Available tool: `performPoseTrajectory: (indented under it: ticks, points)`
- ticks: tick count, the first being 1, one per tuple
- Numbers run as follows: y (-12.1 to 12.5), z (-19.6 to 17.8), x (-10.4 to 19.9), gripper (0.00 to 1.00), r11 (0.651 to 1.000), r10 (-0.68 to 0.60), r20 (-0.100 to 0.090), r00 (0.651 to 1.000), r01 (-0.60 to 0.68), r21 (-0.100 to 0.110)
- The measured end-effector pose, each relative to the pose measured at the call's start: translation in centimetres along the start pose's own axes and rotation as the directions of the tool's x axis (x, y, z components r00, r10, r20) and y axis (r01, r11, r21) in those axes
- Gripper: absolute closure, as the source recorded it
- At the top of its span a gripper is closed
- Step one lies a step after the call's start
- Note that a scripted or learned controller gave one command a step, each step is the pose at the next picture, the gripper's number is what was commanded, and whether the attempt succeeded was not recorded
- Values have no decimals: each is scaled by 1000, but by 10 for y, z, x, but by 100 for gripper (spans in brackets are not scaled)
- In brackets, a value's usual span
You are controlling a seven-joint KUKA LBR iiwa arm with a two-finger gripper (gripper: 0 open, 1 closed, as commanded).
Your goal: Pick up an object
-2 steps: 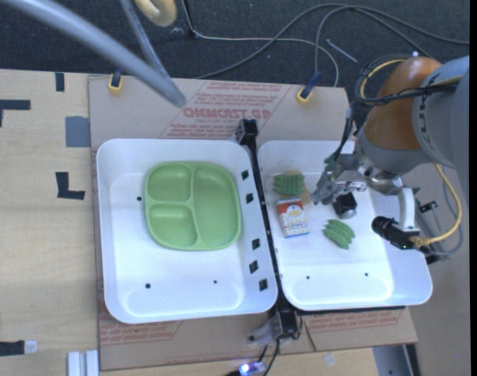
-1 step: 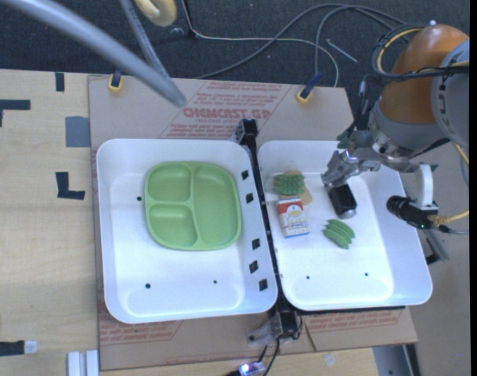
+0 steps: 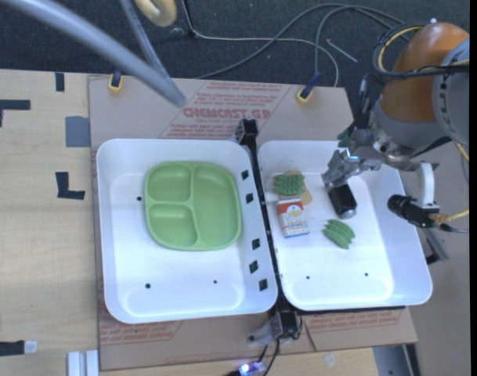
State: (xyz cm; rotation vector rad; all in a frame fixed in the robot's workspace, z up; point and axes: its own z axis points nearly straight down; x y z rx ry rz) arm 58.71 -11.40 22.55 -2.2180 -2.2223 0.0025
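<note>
The hand (image 3: 341,180) hangs over a small black cylinder (image 3: 344,200), apparently touching it; its grip can't be made out.

tray (image 3: 194,207) in left bin (image 3: 121,272); box (image 3: 293,217) in right bin (image 3: 395,280)

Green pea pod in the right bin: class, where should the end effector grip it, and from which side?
Grip the green pea pod across its narrow middle, coming straight down from above. It lies flat on the right bin floor, elongated diagonally, with free space on both long sides.
</note>
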Motion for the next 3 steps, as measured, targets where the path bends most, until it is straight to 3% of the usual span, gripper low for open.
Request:
performPoseTrajectory:
  ticks: [1,3]
  points:
    - [-4,12,56,100,1000,-4,-1,1000,4,2]
    - [-25,-4,162,100,1000,-5,-1,1000,5,2]
